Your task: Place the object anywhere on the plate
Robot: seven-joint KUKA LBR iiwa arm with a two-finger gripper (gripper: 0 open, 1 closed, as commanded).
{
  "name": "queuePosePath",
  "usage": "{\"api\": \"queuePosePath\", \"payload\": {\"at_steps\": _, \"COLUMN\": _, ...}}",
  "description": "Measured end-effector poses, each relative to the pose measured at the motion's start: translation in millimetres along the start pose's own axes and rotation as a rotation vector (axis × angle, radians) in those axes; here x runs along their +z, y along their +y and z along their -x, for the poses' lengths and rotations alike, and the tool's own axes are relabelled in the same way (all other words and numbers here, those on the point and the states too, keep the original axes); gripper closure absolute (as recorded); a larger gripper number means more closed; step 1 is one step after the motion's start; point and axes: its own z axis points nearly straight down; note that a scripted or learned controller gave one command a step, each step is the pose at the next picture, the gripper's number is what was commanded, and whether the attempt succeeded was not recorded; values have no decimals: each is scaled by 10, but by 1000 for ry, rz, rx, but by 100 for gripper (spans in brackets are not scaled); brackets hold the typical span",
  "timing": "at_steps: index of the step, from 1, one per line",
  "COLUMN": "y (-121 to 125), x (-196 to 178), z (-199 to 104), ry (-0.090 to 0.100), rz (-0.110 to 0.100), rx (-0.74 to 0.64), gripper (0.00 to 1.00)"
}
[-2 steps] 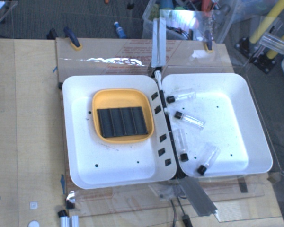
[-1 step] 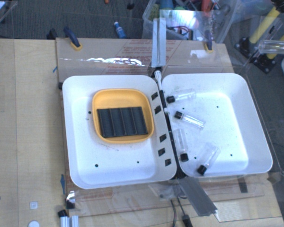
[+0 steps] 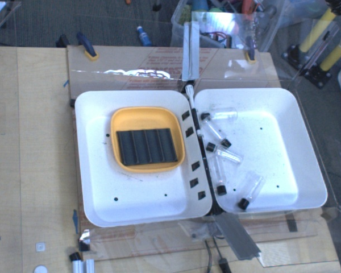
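Observation:
A yellow square plate [image 3: 120,120] sits in the left bin [image 3: 96,198]. A dark ribbed rectangular object [image 3: 146,147] lies flat on the plate, covering most of its middle. In the right bin [image 3: 290,152] lie several clear plastic vials with black caps: one near the top left [image 3: 220,116], one in the middle [image 3: 225,156], one lower down [image 3: 249,186].
A row of small black clips [image 3: 194,152] runs along the divider between the bins. A clear plastic tub of clutter [image 3: 233,7] stands behind the bins. A blue-handled clamp [image 3: 86,45] rests at the back left of the bench.

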Motion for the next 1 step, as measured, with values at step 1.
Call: {"api": "queuePosePath", "payload": {"at_steps": 1, "y": -52, "x": 1171, "z": 18, "ry": -5, "rz": 1, "rx": 18, "gripper": 0}}
